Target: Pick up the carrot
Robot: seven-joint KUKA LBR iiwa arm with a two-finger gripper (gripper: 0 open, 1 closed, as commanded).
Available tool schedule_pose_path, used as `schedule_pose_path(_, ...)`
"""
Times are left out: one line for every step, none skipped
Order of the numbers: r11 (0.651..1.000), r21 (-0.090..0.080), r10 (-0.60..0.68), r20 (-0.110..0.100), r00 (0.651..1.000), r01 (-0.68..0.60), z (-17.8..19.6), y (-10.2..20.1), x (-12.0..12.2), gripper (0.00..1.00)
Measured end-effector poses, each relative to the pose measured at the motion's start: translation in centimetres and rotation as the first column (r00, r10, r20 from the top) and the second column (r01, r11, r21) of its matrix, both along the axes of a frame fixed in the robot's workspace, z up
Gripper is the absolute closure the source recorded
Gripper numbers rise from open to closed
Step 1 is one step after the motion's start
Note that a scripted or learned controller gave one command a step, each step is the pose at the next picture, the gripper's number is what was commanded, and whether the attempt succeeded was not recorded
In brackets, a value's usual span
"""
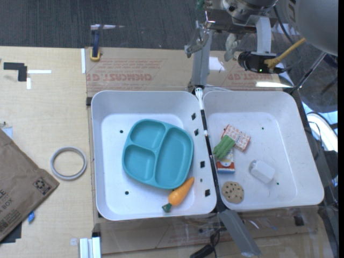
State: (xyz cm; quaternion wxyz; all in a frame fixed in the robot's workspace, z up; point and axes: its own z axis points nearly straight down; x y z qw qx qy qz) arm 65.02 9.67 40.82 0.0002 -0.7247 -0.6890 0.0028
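The carrot (180, 193), orange with a small green stub at its lower left end, lies in the left bin (107, 144) near the front right corner. It rests against the front edge of a teal divided plate (158, 152). My gripper (215, 51) hangs high above the back rim where the two bins meet, far from the carrot. It is open, and nothing sits between its fingers (200, 58).
The right bin (290, 144) holds a green vegetable toy (224, 145), a red-and-white packet (237, 137), a small carton (226, 166), a white block (262, 171) and a cookie (233, 192). A tape ring (68, 162) and a cardboard box (16, 187) lie on the bench at left.
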Motion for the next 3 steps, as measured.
schedule_pose_path(0.999,0.000,0.039,-0.002,0.999,-0.039,0.2,-4.9,-0.4,0.00)
schedule_pose_path(0.996,0.002,0.090,-0.003,0.996,-0.090,-21.7,0.3,-5.3,0.00)
schedule_pose_path(0.997,0.002,0.078,-0.003,0.997,-0.078,-25.7,1.1,-12.2,0.00)
